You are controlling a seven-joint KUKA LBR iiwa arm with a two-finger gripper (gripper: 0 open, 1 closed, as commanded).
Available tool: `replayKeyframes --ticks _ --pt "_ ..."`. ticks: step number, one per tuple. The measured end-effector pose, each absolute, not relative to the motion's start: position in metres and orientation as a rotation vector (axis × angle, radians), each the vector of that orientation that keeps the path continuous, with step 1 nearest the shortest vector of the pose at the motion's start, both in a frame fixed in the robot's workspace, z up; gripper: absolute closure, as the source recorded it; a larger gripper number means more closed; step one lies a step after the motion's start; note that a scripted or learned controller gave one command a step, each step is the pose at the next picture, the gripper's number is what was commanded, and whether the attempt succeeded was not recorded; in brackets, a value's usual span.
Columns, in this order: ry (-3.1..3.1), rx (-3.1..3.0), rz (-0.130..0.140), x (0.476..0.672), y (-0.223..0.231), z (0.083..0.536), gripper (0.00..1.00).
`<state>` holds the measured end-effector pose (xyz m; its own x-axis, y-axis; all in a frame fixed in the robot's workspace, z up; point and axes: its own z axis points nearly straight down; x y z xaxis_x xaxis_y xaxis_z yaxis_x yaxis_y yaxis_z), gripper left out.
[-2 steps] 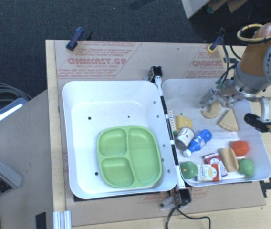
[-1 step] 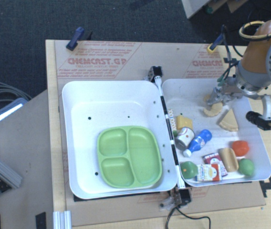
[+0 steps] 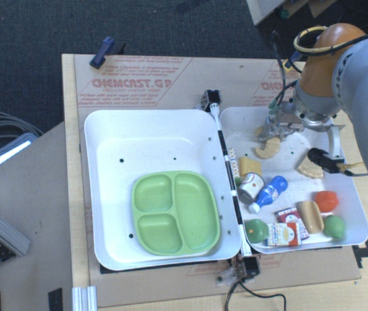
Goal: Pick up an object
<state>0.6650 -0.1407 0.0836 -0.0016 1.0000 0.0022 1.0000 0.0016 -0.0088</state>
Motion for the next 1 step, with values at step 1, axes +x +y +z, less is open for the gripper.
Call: replayKeyframes --ticks 1 --pt "-2.224 -2.219 -0.003 0.6148 -0.0650 0.1860 1.00"
